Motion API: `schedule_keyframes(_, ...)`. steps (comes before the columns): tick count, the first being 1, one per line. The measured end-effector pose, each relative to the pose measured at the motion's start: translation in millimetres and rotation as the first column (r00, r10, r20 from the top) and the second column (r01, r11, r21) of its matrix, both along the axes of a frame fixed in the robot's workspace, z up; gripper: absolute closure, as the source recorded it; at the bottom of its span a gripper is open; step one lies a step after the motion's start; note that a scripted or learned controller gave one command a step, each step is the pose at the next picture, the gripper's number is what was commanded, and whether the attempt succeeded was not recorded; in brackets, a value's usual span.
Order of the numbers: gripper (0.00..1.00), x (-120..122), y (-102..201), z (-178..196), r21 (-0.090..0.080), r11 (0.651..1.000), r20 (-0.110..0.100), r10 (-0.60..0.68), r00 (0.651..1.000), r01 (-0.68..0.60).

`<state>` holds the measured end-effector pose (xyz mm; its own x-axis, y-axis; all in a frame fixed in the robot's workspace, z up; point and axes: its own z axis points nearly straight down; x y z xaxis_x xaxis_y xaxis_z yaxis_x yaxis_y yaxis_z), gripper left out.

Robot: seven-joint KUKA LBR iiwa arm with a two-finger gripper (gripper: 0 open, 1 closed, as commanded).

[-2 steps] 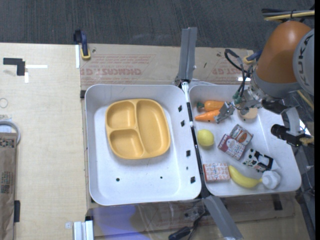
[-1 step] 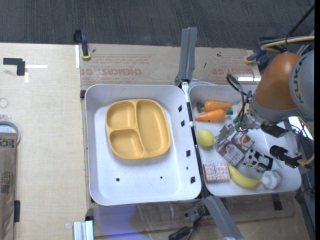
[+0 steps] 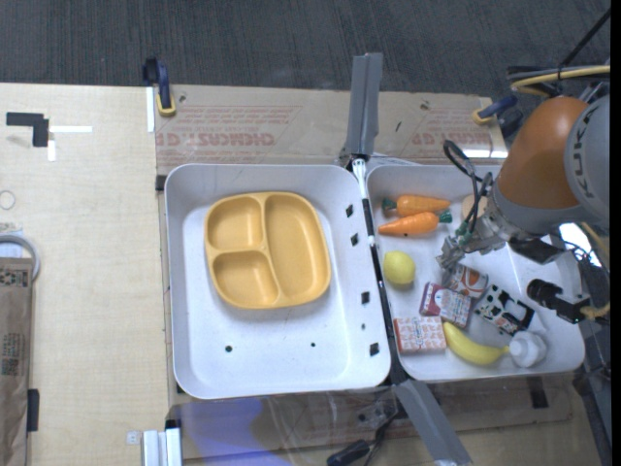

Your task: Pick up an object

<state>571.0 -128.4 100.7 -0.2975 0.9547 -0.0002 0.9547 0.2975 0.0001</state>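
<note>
Mirrored red lettering on cardboard (image 3: 320,124), unreadable

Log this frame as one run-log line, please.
phase: reaching into right bin | gripper: low among items, between lemon and small packets, nothing seen held | left bin: yellow divided plate

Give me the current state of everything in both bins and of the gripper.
Yellow divided plate: flat in left bin, compartments bare.
Two carrots: lying side by side, right bin.
Lemon: resting loose.
Banana: lying near front wall.
Small carton: lying flat.
Gripper: low over right bin, grasp unclear.
</note>
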Motion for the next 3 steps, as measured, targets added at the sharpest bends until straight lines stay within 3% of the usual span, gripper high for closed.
schedule_keyframes(1, 1.0, 25.5, -13.2, 67.9, -0.001, 0.981, -0.001, -0.192, 0.981, 0.192)
schedule_keyframes(2, 1.0, 5.8, -36.9, 76.1, -0.001, 0.927, -0.002, -0.376, 0.927, 0.376)
schedule_keyframes(3, 1.0, 27.0, 5.9, 141.3, -0.002, 0.991, 0.0, -0.133, 0.991, 0.133)
